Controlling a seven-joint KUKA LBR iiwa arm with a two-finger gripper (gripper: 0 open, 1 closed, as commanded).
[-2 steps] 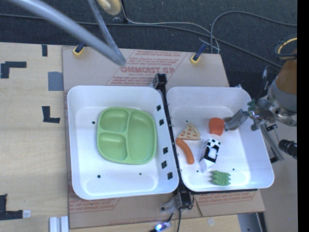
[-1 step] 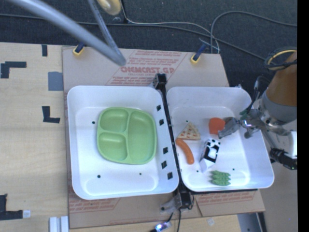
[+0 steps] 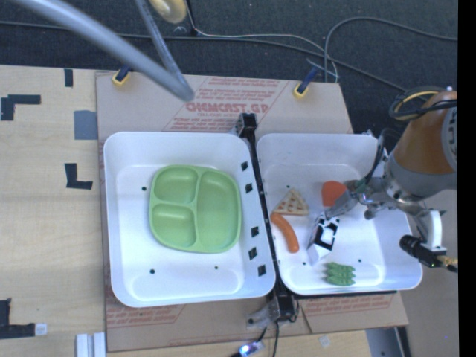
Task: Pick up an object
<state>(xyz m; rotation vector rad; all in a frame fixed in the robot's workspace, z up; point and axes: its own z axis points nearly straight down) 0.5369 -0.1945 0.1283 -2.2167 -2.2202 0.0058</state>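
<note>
In the right bin lie several small toys: an orange sausage near the divider, a tan wedge like a sandwich slice just above it, a red-orange piece to its right, and a green leafy piece near the front wall. The end effector, black and white, is lowered among them, just right of the sausage and above the green piece; whether it is released or clenched I cannot tell. The left bin holds a green divided plate. Both bins rest on cardboard on the wooden worktop.
</note>
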